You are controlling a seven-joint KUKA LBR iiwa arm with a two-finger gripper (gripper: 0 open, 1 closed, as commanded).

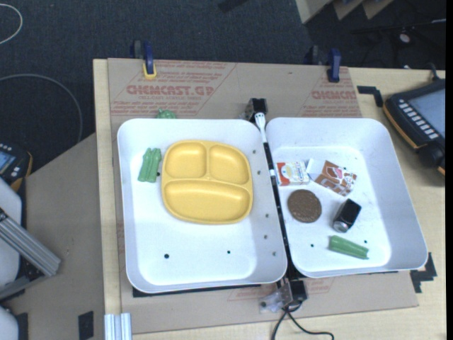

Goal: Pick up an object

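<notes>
A: Right bin (396, 163), five pieces: brown disc (305, 206) in the middle, black can (347, 215) just beside it, green stick (347, 246) near the front wall

B: And two snack packets (293, 171) behind them, side by side

A: Left bin (191, 257) holds a yellow divided plate (207, 182), a green bundle (149, 165) beside its left rim

B: Both bins rest on a brown board (113, 190) with red lettering, two blue clamps (148, 57) at the back edge, dark carpet (71, 20) beyond
</notes>
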